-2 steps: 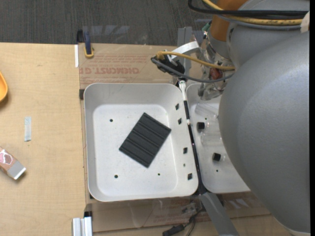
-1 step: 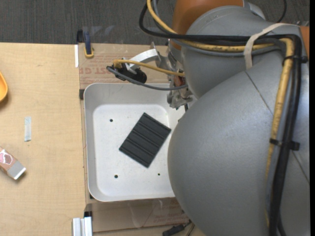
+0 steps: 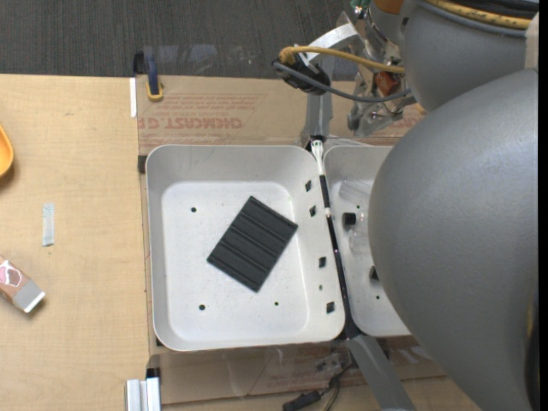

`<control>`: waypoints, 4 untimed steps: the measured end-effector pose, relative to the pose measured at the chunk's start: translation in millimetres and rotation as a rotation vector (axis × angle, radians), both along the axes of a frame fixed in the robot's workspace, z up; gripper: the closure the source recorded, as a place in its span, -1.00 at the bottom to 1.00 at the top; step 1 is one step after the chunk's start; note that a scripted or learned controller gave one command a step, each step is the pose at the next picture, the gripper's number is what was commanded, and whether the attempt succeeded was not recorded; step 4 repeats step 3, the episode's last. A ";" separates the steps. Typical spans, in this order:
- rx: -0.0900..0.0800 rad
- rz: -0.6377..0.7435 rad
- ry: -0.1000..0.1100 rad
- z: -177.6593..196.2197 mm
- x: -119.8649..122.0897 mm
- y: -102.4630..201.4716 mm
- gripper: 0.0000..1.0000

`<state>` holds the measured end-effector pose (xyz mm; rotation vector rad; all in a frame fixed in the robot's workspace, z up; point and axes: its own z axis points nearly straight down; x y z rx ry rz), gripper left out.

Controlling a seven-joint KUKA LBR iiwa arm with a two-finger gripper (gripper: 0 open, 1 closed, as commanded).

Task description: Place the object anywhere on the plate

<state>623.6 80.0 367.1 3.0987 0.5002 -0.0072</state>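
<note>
Black ribbed slab [image 3: 253, 242] lay flat and skewed in the left bin [image 3: 161, 229], below and left of the end effector [image 3: 374, 114], well apart from it. Tan bench [image 3: 68, 144], printed cardboard [image 3: 214, 114] under the bins, dark carpet [image 3: 171, 15] behind. The fat grey arm [image 3: 471, 229] blocked most of the right bin [image 3: 364, 315], which had a small dark bit [image 3: 349, 220] I couldn't identify. The end effector was buried in cables, so released or clenched, honestly couldn't tell.
</note>
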 end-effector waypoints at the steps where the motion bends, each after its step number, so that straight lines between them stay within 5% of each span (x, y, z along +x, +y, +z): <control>1: 0.000 -0.030 -0.002 -99.6 -75.9 109.2 1.00; 2: 0.000 -0.070 0.002 -204.0 -147.3 67.0 1.00; 3: 0.000 -0.071 0.002 -204.0 -147.1 66.8 -1.00; 4: 0.000 -0.071 0.002 -204.0 -147.1 66.8 -1.00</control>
